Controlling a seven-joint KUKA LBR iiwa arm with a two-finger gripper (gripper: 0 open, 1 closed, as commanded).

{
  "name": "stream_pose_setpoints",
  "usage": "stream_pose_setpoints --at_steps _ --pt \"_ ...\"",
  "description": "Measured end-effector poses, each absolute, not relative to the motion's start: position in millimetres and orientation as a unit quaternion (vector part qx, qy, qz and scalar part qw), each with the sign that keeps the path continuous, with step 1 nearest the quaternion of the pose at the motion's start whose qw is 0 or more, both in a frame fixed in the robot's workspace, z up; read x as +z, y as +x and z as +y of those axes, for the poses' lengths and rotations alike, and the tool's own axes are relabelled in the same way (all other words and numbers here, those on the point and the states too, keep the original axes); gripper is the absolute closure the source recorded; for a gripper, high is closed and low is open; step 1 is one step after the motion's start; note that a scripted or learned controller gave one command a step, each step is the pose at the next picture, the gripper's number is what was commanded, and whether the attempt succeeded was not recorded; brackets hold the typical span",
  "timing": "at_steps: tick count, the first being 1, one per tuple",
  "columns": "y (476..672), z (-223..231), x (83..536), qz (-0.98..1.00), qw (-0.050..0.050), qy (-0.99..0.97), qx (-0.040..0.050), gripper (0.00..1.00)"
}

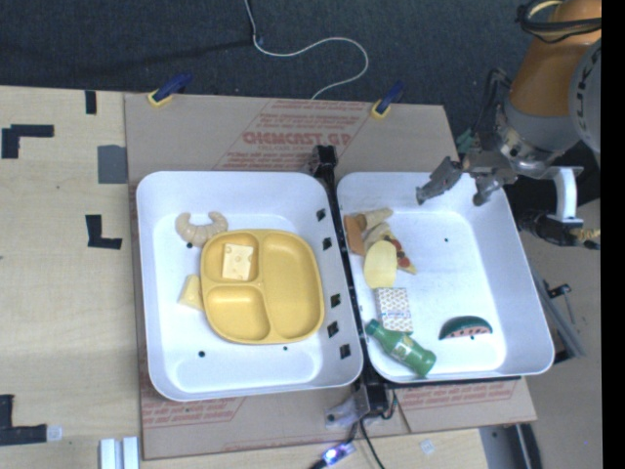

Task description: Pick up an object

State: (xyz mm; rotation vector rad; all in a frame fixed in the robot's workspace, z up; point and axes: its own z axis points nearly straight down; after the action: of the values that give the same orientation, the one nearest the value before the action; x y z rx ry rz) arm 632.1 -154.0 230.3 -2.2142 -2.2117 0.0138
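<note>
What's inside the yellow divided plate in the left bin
The yellow divided plate holds one pale yellow cheese-like square in its upper-left compartment. A pale wedge pokes out at its left edge; whatever lies beneath the plate is covered.

Smooth plastic over matt cardboard.
Glossy in the two shallow white plastic bins [166,213], softly sheened on the yellow divided plastic plate [283,291], shiny on the small green plastic bottle [402,350]; dull and papery on the brown cardboard sheet [283,135] beneath, fuzzy on the dark carpet [117,27].
</note>
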Motion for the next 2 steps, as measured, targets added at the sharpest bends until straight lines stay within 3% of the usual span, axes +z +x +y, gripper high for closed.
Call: stream_pose_setpoints --at_steps 1,2 --pt "634.6 -153.8 238.4 -0.708 0.001 -0.707 0.0005 0.0" --pt "623.8 -153.4 183.9 -0.708 0.002 -0.707 0.0021 0.0"
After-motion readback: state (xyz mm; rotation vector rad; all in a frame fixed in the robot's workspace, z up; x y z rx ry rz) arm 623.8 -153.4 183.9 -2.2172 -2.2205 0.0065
